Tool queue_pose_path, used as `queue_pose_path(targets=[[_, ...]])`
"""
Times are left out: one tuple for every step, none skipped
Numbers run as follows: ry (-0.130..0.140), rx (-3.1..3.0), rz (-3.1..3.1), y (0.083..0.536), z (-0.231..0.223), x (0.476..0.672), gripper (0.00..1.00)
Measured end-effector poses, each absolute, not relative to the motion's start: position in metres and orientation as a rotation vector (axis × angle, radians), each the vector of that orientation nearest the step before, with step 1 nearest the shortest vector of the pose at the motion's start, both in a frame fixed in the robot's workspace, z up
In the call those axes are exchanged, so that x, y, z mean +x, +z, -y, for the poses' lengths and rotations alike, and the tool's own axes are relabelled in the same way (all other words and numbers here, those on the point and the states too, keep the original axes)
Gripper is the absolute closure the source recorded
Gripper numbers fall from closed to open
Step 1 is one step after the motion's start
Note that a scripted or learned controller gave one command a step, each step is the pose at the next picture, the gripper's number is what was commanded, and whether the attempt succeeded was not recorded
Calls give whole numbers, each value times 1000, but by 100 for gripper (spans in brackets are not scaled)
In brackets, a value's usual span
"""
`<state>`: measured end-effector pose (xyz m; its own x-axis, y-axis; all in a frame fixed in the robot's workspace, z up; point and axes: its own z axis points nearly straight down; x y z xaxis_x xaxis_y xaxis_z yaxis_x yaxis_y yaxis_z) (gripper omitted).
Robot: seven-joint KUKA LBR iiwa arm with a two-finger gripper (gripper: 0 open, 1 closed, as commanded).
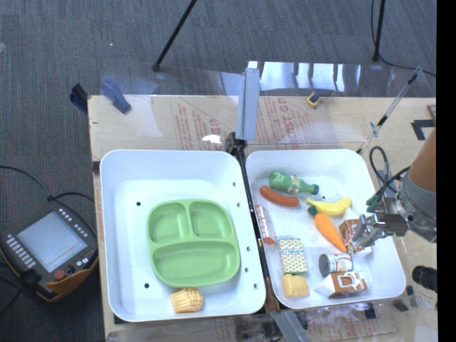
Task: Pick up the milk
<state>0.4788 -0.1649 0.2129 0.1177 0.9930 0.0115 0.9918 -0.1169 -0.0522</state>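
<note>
Right bin [335, 155] crowded along its lower half: milk [343, 283] lies tipped at bottom right, can [333, 264] touching its upper left, carrot [329, 232] just above that, brown carton [352, 233] right beside carrot. Gripper [365, 238] sits at that carton, close above milk. Milk's right side faces bare bin floor, open approach there; bin wall close below. Cracker box [291, 255] and cheese [295, 286] stand apart to milk's left, narrow gap between. Banana [330, 206], sausage [279, 197], bottle [291, 184] further up, well clear. Left bin [128, 169]: plate [192, 242] mid, corn [187, 301] below, margins free.
</note>
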Motion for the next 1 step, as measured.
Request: queue_pose_path(targets=[[8,-2404,2005,206,73,476,100]])
